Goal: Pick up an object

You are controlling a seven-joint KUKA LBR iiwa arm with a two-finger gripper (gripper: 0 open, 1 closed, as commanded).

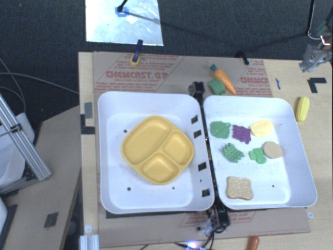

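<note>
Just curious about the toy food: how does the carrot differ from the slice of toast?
The carrot is orange with a green top; the toast is tan and speckled. The carrot is long and tapered; the toast is flat and squarish. The carrot lies on the bench behind the bins; the toast lies in the right bin. Both lie untouched.

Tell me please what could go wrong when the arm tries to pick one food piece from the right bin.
The flat pieces lie close together: the purple piece sits between a green leaf and the yellow piece, so a grab may catch or push a neighbor. The toast lies flat and may slip. The gripper is far off at the bench's back right corner.
</note>
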